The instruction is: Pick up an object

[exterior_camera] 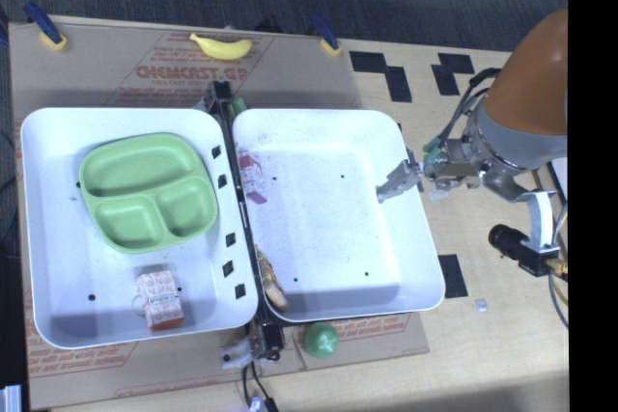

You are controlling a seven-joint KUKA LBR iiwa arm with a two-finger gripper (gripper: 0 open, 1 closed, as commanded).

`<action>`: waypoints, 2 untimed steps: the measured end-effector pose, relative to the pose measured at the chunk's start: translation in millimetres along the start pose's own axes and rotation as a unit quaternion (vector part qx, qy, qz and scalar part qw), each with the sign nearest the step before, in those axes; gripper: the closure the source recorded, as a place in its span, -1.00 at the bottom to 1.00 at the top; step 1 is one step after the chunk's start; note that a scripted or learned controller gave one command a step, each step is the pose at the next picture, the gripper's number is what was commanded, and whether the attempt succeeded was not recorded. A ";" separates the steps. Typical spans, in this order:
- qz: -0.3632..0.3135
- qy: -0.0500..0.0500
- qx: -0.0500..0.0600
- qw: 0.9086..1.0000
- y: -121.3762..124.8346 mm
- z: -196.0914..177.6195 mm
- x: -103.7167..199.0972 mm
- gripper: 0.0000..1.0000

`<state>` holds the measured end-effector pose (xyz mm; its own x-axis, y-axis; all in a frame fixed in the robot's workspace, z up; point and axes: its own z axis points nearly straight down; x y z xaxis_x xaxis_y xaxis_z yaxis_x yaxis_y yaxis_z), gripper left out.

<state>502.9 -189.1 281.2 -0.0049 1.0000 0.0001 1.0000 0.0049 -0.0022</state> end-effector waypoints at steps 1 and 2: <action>-0.001 0.000 0.000 1.000 -26.3 50.5 -22.1 -1.00; -0.001 0.000 0.001 1.000 61.3 133.9 -21.6 -1.00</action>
<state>564.0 -210.4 147.1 -0.0071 1.0000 -0.0002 1.0000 0.0071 -0.0039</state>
